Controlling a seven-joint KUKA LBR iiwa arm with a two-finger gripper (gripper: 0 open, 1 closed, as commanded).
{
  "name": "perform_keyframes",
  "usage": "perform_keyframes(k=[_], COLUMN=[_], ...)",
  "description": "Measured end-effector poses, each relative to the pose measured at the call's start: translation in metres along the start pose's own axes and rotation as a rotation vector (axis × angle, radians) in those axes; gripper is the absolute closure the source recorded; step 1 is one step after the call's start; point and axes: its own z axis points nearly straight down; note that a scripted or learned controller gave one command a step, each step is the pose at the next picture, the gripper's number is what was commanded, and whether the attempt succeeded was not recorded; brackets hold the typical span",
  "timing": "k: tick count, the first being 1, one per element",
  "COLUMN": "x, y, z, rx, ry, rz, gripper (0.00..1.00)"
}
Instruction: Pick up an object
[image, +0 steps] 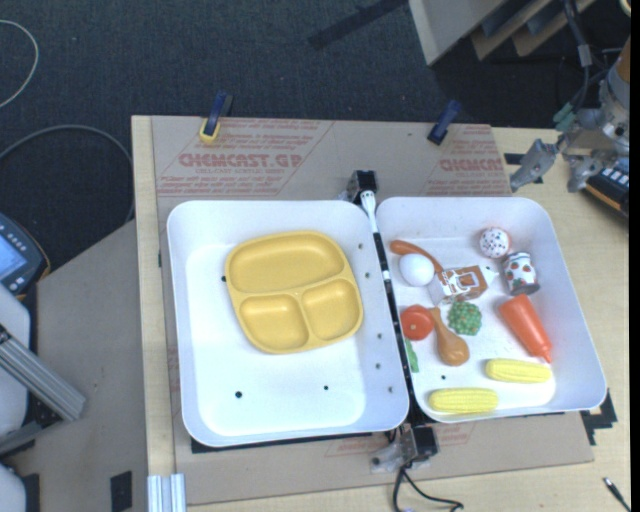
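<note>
Judging by its look, the orange carrot (526, 325) just right of the broccoli (464, 318) in the right bin (572, 300) is light, stiff, smooth plastic, so you should grip across its thick upper end; the gripper's (560, 160) opening I cannot tell.

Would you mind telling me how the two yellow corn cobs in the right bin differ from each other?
The upper corn cob lies nearer the bin's right wall, just below the carrot; the lower corn cob lies further left, by the bin's front edge. The upper cob looks paler, the lower one a fuller yellow. Both lie flat, roughly crosswise.
</note>
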Motion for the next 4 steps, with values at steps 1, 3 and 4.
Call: perform_keyframes(k=[1,3,4], x=[0.0,0.104,0.17], y=[0.001,0.007,-0.007], z=[-0.012,0.093,0.087], rx=[-0.004,0.005,0.002], ry=[-0.003,0.004,0.004], rz=[-0.001,-0.005,-0.007], gripper=[1.0,1.0,1.0])
